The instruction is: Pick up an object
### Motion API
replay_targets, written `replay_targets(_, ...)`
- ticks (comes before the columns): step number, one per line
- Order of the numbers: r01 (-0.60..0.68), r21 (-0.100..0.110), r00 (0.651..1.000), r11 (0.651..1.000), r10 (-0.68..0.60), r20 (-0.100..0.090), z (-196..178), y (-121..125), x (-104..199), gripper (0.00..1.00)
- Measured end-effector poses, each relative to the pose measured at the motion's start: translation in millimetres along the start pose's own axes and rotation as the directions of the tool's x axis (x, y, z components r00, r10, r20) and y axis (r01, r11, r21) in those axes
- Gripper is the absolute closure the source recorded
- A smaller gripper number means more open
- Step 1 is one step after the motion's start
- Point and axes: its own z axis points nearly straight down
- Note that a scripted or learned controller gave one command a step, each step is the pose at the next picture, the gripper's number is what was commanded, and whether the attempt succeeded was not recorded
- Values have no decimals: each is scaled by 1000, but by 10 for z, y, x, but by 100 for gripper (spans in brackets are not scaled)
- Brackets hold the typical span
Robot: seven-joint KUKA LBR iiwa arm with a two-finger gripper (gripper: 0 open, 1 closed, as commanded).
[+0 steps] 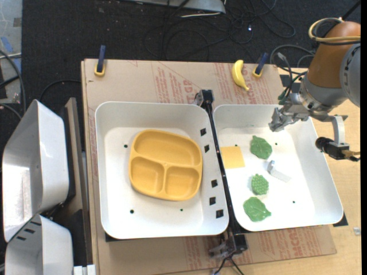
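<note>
Bench carries 2 white bins; right bin (321,171) is the landmark. Yellow tray (166,165) sits in its left neighbour. Gripper (277,124) hovers over its far edge, nothing between fingers; spread or pressed, cannot tell. Nearest green piece (261,148) lies just below: descend centred, straddle, then close.

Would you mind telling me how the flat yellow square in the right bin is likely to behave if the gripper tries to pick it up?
The yellow square looks thin and lies flush on the right bin floor, so fingers would probably struggle to get under its edges. It seems light, so it may slide when nudged. Being flat, it should not roll.
</note>
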Motion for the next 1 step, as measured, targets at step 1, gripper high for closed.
replay_targets(1,2,-1,1000,1000,-2,0,-608,24,80,100)
